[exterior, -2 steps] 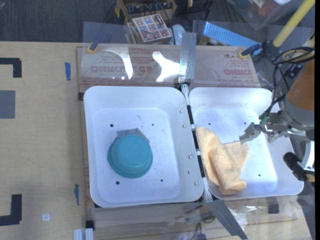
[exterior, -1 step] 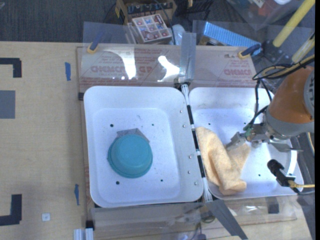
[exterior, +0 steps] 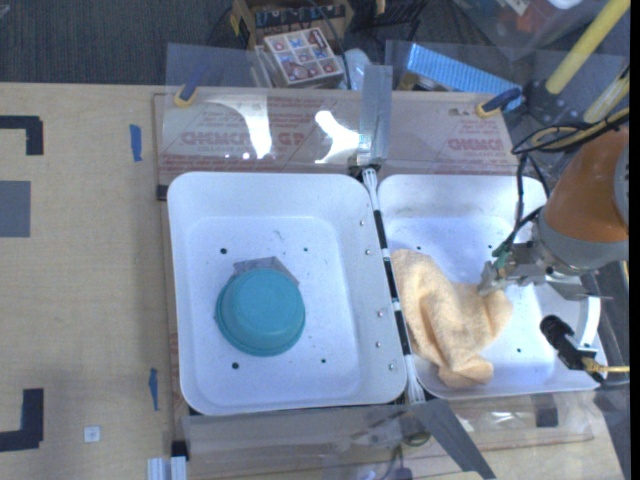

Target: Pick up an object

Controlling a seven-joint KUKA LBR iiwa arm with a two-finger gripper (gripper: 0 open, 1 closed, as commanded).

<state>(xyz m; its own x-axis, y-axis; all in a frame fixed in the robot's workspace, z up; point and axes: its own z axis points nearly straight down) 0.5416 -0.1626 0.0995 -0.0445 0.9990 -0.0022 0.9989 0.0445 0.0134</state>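
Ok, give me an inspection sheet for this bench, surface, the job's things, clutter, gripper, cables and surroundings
Surface: wooden bench bearing two white bins, left bin and right bin, side by side.
Job's things: teal bowl upside down in the left bin; yellow cloth crumpled in the right bin, along the divider side.
Clutter: grey scrap at the bowl's far edge.
Gripper: gripper low over the cloth's right edge; grasp not discernible.
Cables: black cables running up from the wrist.
Surroundings: boxes and a blue item behind the bins.
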